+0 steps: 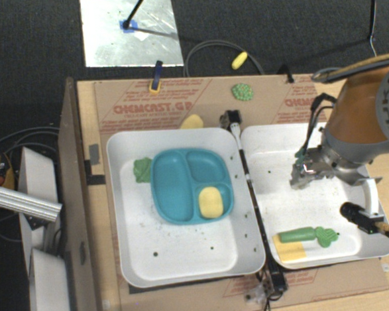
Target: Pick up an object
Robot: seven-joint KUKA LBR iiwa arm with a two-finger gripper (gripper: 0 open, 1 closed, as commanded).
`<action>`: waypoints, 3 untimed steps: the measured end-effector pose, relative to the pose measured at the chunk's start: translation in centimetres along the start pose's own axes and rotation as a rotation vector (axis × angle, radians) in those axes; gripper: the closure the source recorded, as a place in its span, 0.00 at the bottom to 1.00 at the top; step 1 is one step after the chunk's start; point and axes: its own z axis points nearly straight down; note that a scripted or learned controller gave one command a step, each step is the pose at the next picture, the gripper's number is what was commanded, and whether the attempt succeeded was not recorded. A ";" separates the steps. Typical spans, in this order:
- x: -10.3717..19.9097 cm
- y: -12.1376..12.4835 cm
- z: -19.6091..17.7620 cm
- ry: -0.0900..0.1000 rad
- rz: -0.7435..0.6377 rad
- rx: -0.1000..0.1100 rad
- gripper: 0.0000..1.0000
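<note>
A grey arm (pixel 364 116) with an orange band reaches in from the right over the right bin (pixel 273 146), its gripper (pixel 303 174) low above the bin's bare white floor. Whether the gripper is spread or pressed together cannot be told from this angle, and nothing shows in its grasp, so the pick looks not yet done.

The left bin (pixel 138 255) holds a blue tray (pixel 177 186) with a yellow lump (pixel 211 202) in its lower right compartment; a green leaf (pixel 142 170) lies just beside the tray's left edge.

Nearest the gripper, along the right bin's front wall, lie a green vegetable (pixel 308 235) and a yellow block (pixel 291 252), touching each other and well apart from the gripper. Nothing lies between them and the gripper, though the wall close by may hamper a grasp
</note>
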 end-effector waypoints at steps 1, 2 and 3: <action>2.3 9.3 -3.1 -0.007 0.001 -0.019 1.00; 6.5 8.3 -0.5 -0.005 0.003 -0.008 1.00; 4.2 5.3 -9.0 -0.007 0.010 -0.017 1.00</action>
